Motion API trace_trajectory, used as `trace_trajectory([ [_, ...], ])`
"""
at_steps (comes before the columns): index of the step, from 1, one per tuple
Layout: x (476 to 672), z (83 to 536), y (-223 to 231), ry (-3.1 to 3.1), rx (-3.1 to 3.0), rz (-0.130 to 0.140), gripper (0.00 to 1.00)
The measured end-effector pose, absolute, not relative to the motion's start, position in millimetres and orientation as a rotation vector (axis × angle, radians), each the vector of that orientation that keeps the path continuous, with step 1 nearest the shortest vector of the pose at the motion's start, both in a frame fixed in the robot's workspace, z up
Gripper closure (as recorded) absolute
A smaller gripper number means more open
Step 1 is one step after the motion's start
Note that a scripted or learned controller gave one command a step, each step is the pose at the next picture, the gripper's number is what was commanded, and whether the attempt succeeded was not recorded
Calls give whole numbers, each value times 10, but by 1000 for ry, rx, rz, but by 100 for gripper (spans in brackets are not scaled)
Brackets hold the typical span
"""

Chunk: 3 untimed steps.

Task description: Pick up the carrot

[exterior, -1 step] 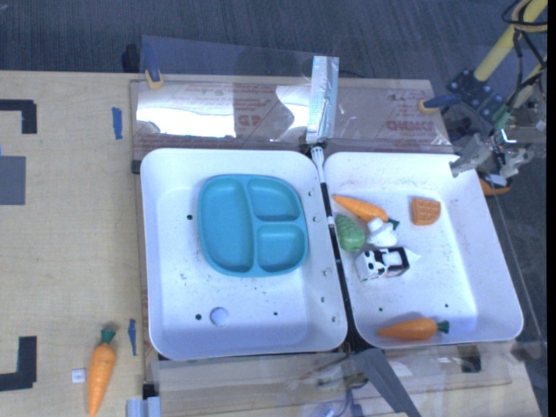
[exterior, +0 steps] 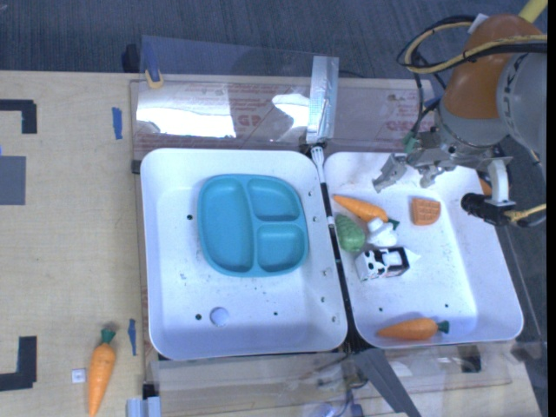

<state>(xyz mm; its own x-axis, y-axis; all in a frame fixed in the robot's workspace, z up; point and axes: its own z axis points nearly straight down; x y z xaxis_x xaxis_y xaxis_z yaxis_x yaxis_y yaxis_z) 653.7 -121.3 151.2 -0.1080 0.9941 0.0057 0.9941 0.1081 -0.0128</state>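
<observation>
Carrot (exterior: 410, 328) lies at right bin's (exterior: 495, 276) near edge; second carrot (exterior: 359, 206) beside green item (exterior: 349, 233), possibly touching. Claw (exterior: 406, 171) hovers above far end, fingers spread, empty. Best approach: descend straight over chosen carrot, straddle its width.

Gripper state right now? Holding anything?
Gripper: open, holding nothing, above the back of the right bin. Nearest carrot lies just in front of it, untouched.
</observation>
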Motion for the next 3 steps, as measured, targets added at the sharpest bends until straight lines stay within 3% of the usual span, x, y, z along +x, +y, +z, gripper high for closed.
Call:
trace_trajectory([
  [1, 6419, 873, -978, -2347, -2097, -5, 0],
  [2, 5789, 871, -988, -2311, -2132, -3, 0],
  [3, 5813, 992, -996, -2315, -2138, -10, 100],
])
